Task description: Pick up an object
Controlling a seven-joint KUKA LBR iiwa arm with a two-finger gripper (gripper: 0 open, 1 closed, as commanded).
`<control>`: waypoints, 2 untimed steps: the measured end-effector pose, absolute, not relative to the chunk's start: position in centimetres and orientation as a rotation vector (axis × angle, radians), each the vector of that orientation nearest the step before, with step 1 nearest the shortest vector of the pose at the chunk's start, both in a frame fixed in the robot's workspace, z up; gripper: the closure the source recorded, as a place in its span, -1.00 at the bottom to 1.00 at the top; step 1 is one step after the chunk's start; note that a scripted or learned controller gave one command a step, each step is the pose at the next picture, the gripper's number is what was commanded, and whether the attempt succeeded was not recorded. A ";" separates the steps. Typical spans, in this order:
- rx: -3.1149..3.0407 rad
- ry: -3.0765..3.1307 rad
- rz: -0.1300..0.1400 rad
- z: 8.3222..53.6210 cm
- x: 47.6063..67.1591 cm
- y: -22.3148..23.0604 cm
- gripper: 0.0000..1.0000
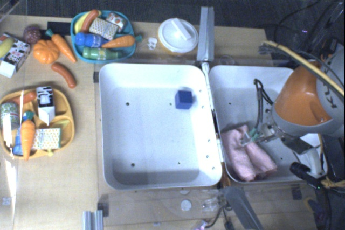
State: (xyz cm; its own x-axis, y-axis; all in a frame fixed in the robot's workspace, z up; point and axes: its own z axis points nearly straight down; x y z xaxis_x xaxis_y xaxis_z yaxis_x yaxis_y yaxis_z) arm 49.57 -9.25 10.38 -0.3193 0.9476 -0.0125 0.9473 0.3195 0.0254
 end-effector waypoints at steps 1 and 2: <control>1.424 2.795 0.003 21.6 55.3 -9.6 1.00; 1.680 2.649 0.003 25.8 59.5 -8.0 1.00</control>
